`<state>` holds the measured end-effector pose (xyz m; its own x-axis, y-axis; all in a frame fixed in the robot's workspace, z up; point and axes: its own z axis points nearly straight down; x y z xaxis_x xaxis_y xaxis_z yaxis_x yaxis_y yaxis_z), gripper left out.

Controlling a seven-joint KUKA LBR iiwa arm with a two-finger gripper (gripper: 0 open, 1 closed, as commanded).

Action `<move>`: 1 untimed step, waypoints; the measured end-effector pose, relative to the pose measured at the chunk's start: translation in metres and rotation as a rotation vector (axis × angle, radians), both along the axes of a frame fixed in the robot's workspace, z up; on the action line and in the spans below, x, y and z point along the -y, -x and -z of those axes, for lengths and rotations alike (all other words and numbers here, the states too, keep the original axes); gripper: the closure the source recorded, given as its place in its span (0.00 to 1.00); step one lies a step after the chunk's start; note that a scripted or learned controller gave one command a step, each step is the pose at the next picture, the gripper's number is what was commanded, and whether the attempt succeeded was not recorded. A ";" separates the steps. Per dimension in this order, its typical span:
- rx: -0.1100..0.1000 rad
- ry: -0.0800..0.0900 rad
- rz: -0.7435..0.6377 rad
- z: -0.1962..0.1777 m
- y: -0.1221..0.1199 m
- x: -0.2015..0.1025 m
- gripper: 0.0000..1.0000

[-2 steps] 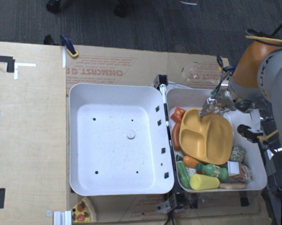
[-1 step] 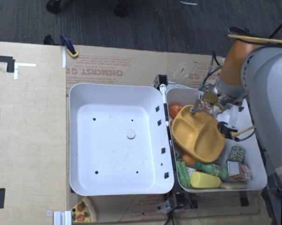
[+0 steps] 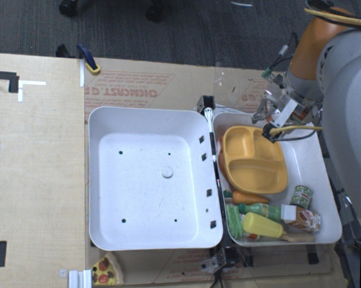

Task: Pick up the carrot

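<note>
The carrot is a small orange piece lying in the right bin, just in front of a yellow-orange divided dish and touching a green bottle. My gripper hangs over the far end of that bin, above the dish's back rim and well behind the carrot. Its two fingers stand apart with nothing between them, so it is open.
A yellow squeeze bottle, a small green can and a red-and-white packet crowd the near end of the right bin. The left bin sits alongside. A toy pizza slice lies on the bench in front of it.
</note>
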<state>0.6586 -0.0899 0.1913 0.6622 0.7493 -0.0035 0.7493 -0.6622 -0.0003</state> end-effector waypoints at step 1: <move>-0.001 0.000 0.000 0.000 0.000 0.000 0.00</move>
<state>0.6586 -0.0896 0.1911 0.6623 0.7493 -0.0037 0.7493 -0.6623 -0.0008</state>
